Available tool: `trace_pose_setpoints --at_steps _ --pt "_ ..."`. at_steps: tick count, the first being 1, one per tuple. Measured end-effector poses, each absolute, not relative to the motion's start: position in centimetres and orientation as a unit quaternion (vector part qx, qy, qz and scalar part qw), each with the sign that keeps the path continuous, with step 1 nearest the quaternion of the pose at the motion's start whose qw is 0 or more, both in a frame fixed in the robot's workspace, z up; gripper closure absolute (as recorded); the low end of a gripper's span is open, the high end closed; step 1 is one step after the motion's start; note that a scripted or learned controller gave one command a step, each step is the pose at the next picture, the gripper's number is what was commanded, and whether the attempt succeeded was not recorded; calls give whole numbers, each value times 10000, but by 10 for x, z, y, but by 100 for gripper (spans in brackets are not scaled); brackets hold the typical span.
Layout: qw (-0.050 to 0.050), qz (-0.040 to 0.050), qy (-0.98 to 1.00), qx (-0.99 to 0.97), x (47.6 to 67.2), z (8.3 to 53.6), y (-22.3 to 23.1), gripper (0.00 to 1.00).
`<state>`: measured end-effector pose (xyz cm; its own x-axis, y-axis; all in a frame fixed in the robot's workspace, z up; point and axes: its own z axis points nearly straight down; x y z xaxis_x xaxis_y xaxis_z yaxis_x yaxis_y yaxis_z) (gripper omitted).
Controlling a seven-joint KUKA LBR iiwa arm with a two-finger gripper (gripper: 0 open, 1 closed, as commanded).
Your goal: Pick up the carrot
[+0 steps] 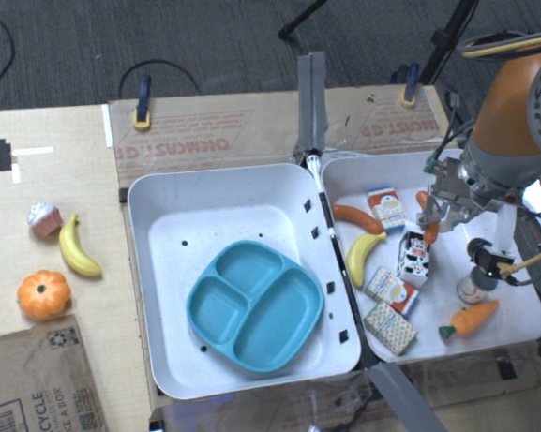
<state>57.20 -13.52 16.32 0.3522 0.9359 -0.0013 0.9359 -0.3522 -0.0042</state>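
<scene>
Carrot (pixel 472 319) in right bin (pixel 530 329)

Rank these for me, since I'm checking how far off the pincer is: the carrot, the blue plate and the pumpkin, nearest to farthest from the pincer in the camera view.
1. The carrot, in the right bin's near corner, below the pincer.
2. The blue plate, in the left bin.
3. The pumpkin, on the bench beyond the left bin.
</scene>
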Motion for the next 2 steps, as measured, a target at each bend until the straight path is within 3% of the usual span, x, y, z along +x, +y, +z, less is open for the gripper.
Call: trace_pose_setpoints --at_steps 1,2 --pt "14 19 -5878 -8090 509 203 -116 100" --pt "14 15 -6219 -7831 477 196 -134 100"
